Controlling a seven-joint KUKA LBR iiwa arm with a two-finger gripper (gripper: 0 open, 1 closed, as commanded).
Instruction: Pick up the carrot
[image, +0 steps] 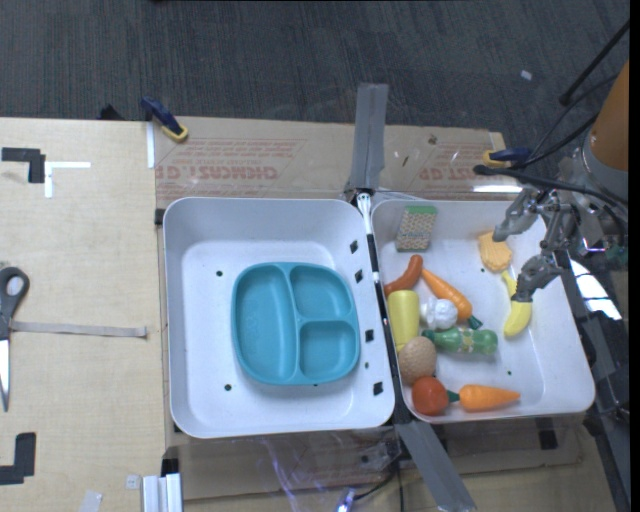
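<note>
Two carrots lie in the right bin (560, 400). One carrot (488, 397) rests by the near wall with its green end toward a red tomato (430, 395). A second carrot (446, 290) lies aslant in the bin's middle, over a white garlic bulb (440, 314). My gripper (522, 249) hangs over the bin's far right part, well to the right of the middle carrot and above the near one. It is open, with nothing between its fingers (512, 222). An orange-yellow piece (495, 252) lies just left of it and a banana (517, 315) just below.
The right bin also holds a green-topped sponge (416, 228), an orange-red sausage (404, 272), a yellow cylinder (403, 316), a tan potato (417, 357) and a green cucumber (464, 342). The left bin (190, 300) carries a teal divided plate (297, 323). Scissors (8, 300) lie far left.
</note>
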